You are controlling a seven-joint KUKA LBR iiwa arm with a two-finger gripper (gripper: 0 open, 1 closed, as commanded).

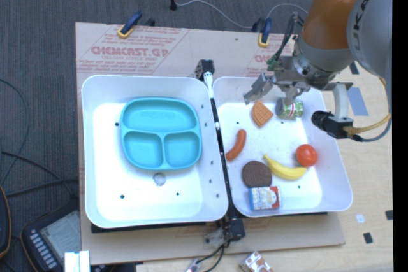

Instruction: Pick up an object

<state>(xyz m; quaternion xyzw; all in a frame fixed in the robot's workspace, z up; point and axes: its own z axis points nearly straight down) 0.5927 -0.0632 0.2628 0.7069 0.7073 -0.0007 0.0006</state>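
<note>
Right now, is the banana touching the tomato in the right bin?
Touching, as far as the slanted camera view shows: the banana's right tip meets the lower left edge of the tomato, with no white bin floor visible between them.

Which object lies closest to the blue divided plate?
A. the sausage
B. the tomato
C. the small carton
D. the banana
A: the sausage lies at the left side of the right bin, just past the wall from the blue divided plate; the banana, tomato and small carton lie farther right.
</note>
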